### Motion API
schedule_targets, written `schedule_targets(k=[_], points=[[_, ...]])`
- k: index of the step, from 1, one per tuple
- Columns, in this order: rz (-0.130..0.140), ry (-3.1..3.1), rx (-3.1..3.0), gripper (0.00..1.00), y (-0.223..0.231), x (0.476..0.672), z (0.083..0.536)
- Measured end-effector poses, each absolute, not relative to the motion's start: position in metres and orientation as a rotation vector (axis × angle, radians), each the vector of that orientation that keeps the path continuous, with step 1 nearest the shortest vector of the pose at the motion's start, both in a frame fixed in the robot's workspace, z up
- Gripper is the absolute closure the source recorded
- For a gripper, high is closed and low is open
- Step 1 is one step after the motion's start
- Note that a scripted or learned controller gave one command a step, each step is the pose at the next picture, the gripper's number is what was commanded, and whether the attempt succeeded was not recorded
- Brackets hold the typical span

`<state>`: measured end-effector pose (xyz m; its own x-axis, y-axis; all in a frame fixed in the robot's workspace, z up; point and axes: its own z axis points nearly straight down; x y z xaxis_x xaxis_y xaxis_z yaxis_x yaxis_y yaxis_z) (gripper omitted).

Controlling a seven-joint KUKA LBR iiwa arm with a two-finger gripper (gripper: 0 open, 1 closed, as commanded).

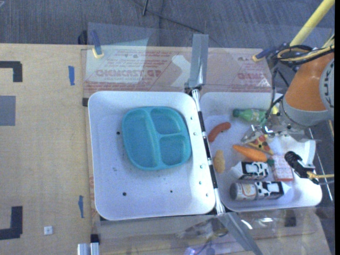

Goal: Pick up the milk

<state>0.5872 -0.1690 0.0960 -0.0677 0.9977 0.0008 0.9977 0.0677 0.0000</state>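
Glossy white plastic bins (106,195), matt teal plastic plate (156,137), pale wooden bench (42,158), clear plastic sheet (138,57)

A teal divided plate (157,137) lies in the left bin (101,195). The milk (255,169) sits near the right bin's (313,195) front edge, beside a can (245,190)

Two shallow white bins sit side by side: the left bin (106,195) and the right bin (311,195). The left one holds one teal divided plate (156,137) with three compartments. The right one holds one green bottle (248,115) at its far side, one sausage (218,131), one carrot (249,153), one pizza slice (261,141), one small yellowish piece (219,161), two black-and-white milk cartons (255,169) (272,189) and one can (244,190) at its near side.
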Motion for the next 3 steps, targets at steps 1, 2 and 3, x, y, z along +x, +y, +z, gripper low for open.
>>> schedule_targets(k=[1, 2, 3], points=[[-0.001, -2.281, -2.159, 0.00, -0.165, 0.510, 0.152], [-0.022, -2.368, -2.103, 0.00, -0.140, 0.495, 0.111], [-0.041, -2.386, -2.097, 0.00, -0.141, 0.493, 0.106]])
